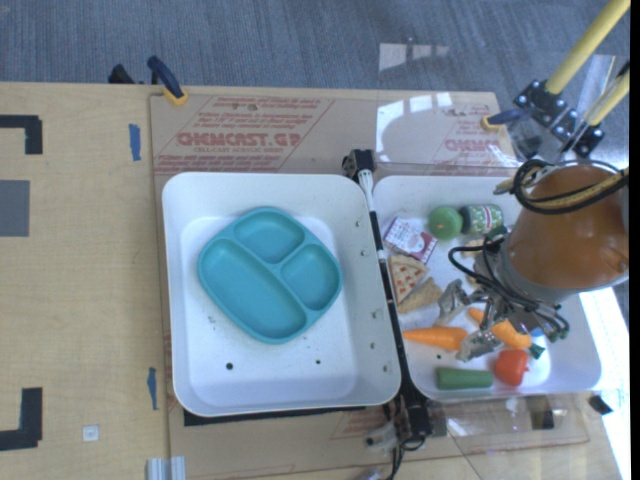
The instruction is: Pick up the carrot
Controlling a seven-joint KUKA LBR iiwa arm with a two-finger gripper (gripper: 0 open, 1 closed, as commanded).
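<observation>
The metal two-finger gripper [478,340] sits at the tapered orange carrot [436,337]; finger state cannot be determined.

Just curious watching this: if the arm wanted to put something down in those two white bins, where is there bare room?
Left bin: bare white floor rings the teal divided plate, widest along the near edge. Right bin: crowded; the carrot, waffle piece, green vegetable and tomato cluster around the gripper.
</observation>
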